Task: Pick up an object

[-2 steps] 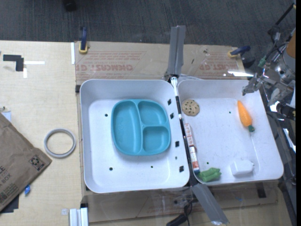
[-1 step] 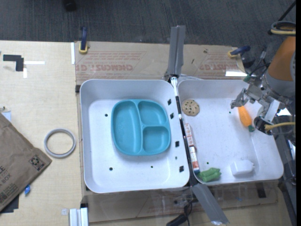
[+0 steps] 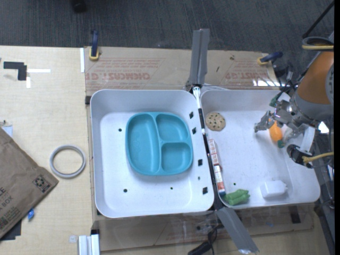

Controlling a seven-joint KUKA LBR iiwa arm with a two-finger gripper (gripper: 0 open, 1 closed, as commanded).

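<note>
While my claw (image 3: 272, 125) hangs at the right bin's (image 3: 244, 102) right side, seemingly pinching an orange object (image 3: 276, 133), the hold looks shallow; any jolt could drop it.

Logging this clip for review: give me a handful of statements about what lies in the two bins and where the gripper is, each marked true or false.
1. The teal divided plastic plate lies in the left white bin. True.
2. The round brown cookie lies in the left bin. False: it lies in the right white bin, near the top of the divider.
3. The gripper is over the right bin, at a small orange object. True.
4. The green crumpled item sits at the right bin's far edge. False: it is at the near left corner.
5. The grey tape ring lies inside the left bin. False: it lies on the bench, left of it.
</note>
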